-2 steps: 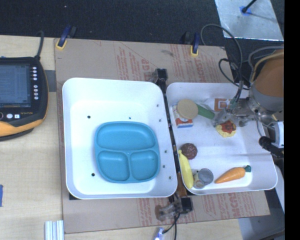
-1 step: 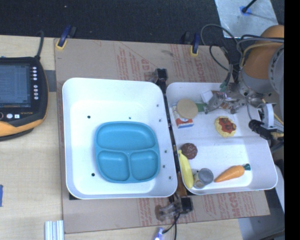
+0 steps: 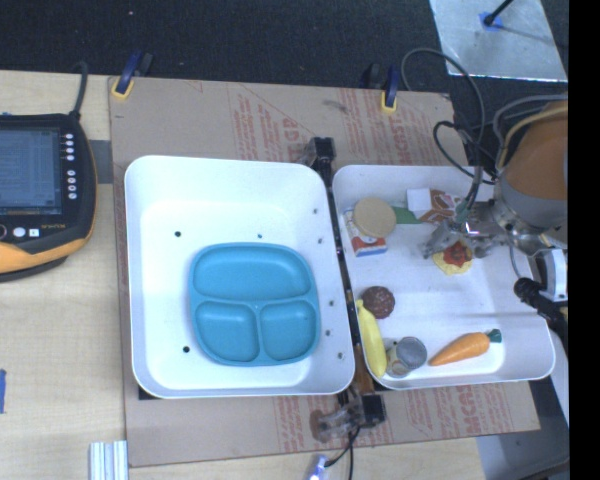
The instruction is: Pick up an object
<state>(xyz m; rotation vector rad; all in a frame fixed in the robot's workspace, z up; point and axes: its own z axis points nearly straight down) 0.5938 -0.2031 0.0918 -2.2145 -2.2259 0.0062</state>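
Note:
The right bin [image 3: 510, 298] holds several toy foods. A yellow and red toy [image 3: 455, 259] lies in its upper right part, and my gripper [image 3: 448, 239] hangs low right over its upper edge; I cannot tell whether they touch. To the left are a burger [image 3: 373, 216] and a small red and white box [image 3: 368, 245]. A white piece [image 3: 418, 200] and a red and white packet [image 3: 441, 205] lie near the far wall. Along the near side lie a brown ball [image 3: 378, 301], a banana [image 3: 371, 339], a small can [image 3: 411, 353] and a carrot [image 3: 463, 348].
The left bin [image 3: 160, 268] holds a blue divided plate [image 3: 253, 302]. A teach pendant [image 3: 30, 193] rests on the bench at far left. The arm's orange band [image 3: 538, 156] and cables [image 3: 460, 118] sit over the right bin's far right corner.

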